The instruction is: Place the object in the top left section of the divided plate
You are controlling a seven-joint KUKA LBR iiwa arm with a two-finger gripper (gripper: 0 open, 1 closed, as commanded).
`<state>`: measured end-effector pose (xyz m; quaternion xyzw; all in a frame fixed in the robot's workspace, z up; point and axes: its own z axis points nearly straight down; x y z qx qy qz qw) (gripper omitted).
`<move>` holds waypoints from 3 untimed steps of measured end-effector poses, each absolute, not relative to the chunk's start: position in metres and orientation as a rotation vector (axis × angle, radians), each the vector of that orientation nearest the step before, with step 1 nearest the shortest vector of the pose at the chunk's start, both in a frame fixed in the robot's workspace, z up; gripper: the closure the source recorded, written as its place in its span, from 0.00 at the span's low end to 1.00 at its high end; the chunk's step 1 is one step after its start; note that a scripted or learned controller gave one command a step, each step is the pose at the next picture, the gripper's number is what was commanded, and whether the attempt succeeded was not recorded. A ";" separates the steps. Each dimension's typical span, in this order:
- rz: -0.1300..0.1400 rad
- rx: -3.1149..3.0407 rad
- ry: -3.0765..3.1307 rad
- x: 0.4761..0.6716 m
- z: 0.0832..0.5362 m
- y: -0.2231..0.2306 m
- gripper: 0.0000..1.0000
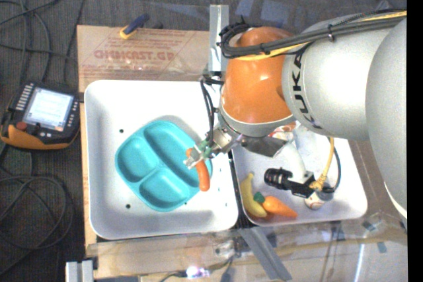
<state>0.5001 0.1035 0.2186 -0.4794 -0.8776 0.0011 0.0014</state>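
Orange carrot-shaped object, pinched at its upper end by the closed gripper, hangs over the right rim of the teal divided plate; arm lettered "KUKA".

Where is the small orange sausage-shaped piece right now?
The orange piece hangs at the gripper over the right edge of the teal divided plate in the left bin, near the wall between the bins.
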 end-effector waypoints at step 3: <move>0.005 -1.443 -2.786 0.502 0.206 0.119 0.00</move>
